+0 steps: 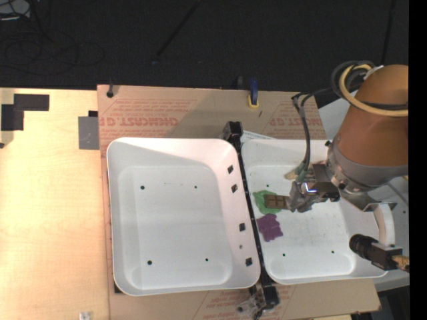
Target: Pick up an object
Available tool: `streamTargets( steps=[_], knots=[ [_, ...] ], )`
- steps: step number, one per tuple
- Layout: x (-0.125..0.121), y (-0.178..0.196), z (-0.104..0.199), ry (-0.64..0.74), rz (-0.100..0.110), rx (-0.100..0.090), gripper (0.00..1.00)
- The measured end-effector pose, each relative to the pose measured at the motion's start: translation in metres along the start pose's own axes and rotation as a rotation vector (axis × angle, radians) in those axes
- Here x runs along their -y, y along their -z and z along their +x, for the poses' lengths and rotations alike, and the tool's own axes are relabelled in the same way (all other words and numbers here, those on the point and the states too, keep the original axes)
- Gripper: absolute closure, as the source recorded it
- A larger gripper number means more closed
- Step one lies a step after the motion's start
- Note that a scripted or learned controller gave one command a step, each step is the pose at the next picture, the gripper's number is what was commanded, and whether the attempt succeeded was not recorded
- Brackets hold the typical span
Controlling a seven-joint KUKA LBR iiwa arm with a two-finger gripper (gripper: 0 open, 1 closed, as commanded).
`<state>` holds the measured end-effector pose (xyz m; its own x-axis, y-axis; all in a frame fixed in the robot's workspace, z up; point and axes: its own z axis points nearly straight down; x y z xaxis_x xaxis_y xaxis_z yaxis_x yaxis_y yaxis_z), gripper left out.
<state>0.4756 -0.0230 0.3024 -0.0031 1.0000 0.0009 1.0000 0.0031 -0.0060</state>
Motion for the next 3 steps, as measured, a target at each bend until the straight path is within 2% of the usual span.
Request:
streamTargets(
  steps=[1, 2, 3],
  knots=[
    [0.0, -0.011, 0.044, 0.001, 0.0, 0.0, 1.0],
    [0.001, -0.056, -0.005, -0.008, 0.003, 0.002, 1.0],
    [0.003, -0.177, -0.067, -0.01, 0.008, 0.002, 1.0]
  ],
)
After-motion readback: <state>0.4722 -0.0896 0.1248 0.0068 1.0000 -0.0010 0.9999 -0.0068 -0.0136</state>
